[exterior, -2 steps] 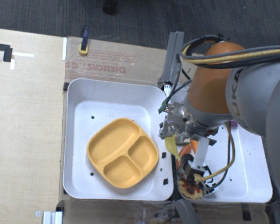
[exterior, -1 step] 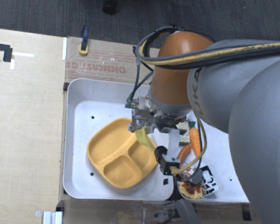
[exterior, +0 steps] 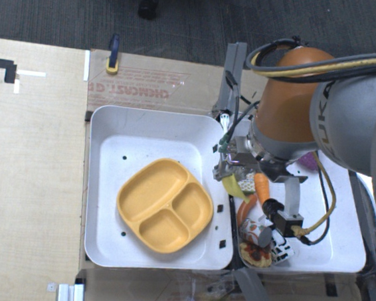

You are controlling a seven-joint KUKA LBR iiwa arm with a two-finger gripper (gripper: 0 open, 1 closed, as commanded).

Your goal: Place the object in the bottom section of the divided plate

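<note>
A pale wooden bench [exterior: 24, 183] carries two shallow white bins, with dark grey carpet [exterior: 189, 13] beyond its far edge. The yellow three-section divided plate [exterior: 164, 206] lies flat in the left white bin [exterior: 109, 138], all its sections bare. In the right white bin [exterior: 346, 230], the grey arm's gripper [exterior: 254, 187] hangs over a heap of small items, an orange carrot-shaped toy [exterior: 262, 186] right by it, while its finger state cannot be told.

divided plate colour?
Yellow-orange, plain with no pattern. The divided plate shows best in the camera view, lying in the left white bin.
</note>
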